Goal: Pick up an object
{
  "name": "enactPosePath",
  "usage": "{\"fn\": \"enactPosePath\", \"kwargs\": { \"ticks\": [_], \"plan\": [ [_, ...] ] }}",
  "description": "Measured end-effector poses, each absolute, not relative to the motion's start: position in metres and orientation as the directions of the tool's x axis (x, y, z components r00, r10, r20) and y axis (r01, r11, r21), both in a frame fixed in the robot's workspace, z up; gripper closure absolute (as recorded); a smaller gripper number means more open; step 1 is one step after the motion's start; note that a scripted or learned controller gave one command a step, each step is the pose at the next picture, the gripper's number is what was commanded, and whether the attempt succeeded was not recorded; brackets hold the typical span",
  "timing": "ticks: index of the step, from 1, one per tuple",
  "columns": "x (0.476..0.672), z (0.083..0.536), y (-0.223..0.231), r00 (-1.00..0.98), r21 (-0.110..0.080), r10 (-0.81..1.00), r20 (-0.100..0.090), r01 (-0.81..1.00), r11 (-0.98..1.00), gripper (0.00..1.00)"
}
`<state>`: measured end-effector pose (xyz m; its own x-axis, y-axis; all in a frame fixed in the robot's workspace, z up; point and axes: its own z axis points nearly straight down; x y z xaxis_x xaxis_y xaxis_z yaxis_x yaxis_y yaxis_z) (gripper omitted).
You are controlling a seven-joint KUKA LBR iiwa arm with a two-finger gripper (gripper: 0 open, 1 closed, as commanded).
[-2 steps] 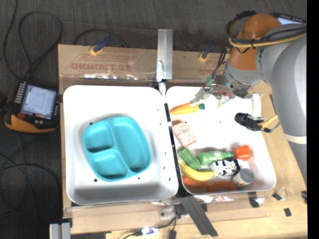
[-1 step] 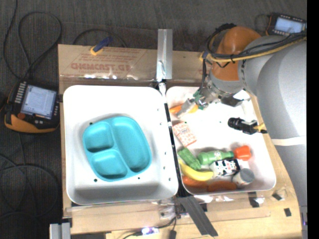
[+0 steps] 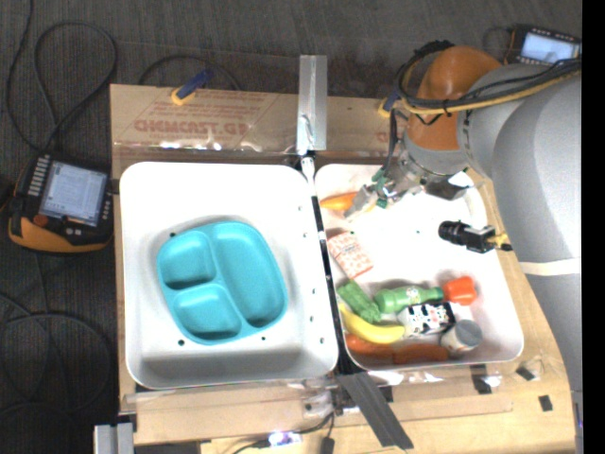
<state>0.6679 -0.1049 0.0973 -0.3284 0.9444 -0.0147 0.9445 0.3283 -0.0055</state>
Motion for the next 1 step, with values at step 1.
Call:
{"fn": "enactPosePath", "kwargs": {
  "ticks": [1],
  "plan": [
    [0.6686,0.1971,-0.0744,-0.205,0.000,0.979,-0.002,0.979,0.205,1.00]
  ]
}}
